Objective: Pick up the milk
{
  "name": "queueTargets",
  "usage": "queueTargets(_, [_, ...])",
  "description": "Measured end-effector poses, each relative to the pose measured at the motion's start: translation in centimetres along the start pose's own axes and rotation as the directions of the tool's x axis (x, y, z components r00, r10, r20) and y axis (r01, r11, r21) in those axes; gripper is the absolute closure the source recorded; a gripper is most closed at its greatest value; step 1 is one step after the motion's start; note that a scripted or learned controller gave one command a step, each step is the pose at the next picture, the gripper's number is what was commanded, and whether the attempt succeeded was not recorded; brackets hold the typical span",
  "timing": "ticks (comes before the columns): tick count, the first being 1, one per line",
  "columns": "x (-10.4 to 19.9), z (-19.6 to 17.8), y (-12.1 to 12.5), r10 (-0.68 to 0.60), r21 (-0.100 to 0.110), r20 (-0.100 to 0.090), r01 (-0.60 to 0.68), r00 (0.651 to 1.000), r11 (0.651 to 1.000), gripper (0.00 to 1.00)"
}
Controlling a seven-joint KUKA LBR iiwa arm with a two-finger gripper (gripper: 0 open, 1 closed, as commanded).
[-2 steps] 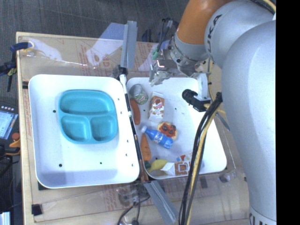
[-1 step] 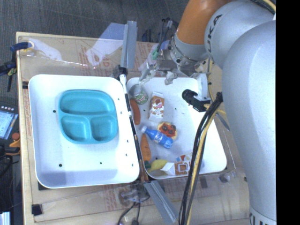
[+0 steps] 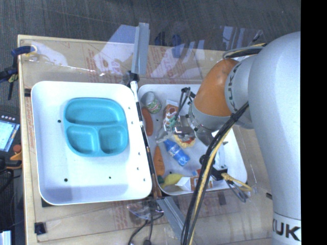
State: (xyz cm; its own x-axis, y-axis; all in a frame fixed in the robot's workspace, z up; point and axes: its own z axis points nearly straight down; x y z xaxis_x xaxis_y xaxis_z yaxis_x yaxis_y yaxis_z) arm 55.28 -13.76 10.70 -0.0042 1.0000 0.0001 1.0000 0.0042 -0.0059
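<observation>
White plastic bins sit side by side, and the gripper hangs low over the right bin, near its middle among crowded items, so the arm seems to be at the reach-and-close step. Which item is the milk I cannot say; a small carton-like box lies along the bin's near edge. How wide the gripper stands I cannot tell, nor whether it holds anything; next it must settle squarely over the milk.

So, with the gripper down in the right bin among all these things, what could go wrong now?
1. The right bin is crowded: the gripper may close on the blue bottle or hot dog instead of the milk.
2. The arm hides part of the bin, so a grasp is hard to confirm.
</observation>
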Motion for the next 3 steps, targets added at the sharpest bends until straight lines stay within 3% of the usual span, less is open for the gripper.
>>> queueTargets(1, [2.3, 1.7, 4.9, 0.027, 0.0, -0.001, -0.027, 1.0, 1.0, 0.0])
queueTargets(2, [0.2, -4.3, 10.3, 0.223, -0.003, -0.001, -0.223, 0.975, 0.975, 0.0])
queueTargets(3, [0.8, 1.6, 5.9, 0.181, -0.002, 0.002, -0.181, 0.983, 0.983, 0.0])
